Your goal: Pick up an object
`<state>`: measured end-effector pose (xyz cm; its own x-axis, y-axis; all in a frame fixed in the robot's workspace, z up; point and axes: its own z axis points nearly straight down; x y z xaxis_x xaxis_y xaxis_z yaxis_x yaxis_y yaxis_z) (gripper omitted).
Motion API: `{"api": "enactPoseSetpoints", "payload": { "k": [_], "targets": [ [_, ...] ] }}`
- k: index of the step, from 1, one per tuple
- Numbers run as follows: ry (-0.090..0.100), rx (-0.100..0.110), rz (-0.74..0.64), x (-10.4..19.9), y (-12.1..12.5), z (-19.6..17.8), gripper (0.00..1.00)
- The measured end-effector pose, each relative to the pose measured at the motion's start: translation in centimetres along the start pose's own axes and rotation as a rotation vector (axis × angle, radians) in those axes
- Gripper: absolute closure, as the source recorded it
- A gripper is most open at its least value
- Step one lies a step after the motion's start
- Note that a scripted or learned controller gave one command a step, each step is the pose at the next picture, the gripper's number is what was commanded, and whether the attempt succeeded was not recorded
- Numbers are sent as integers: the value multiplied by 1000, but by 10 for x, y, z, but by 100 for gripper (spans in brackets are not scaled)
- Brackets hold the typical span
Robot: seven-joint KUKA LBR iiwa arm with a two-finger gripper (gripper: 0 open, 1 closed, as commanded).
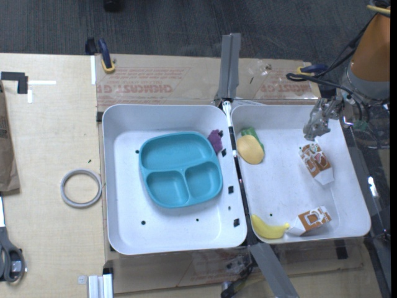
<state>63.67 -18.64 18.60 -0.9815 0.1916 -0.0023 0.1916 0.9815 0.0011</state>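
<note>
My gripper hangs over the far right part of the right bin, just above a small orange-and-white carton. Nothing shows between its fingers. A second orange-and-white carton lies near the bin's front right corner, beside a yellow banana. A yellow and green toy fruit rests at the bin's far left, against the divider.
The left bin holds a blue three-compartment plate with a small purple object at its far right edge. A tape ring and scissors lie on the bench to the left.
</note>
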Motion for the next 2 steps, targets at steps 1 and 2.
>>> {"api": "enactPoseSetpoints", "payload": {
  "k": [1, 2],
  "targets": [
    [0, 0, 1, 0, 0, 0, 0],
    [1, 1, 305, -12, -32, 96, 0]
  ]
}}
